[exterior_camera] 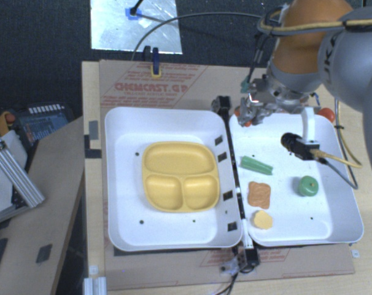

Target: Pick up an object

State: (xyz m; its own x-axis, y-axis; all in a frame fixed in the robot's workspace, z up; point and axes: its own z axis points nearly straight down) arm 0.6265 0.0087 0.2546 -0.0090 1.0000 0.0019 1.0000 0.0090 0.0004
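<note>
The gripper hung over the far-left corner of the right bin, its opening and any load indeterminate, while the green block lay nearer, so a sound pick required centring squarely above it before descending.

The grey arm reaches in above the far corner of the right bin, its orange band sitting over the wrist. The hand hangs low over that bin's far-left corner, pointing downward.
</note>
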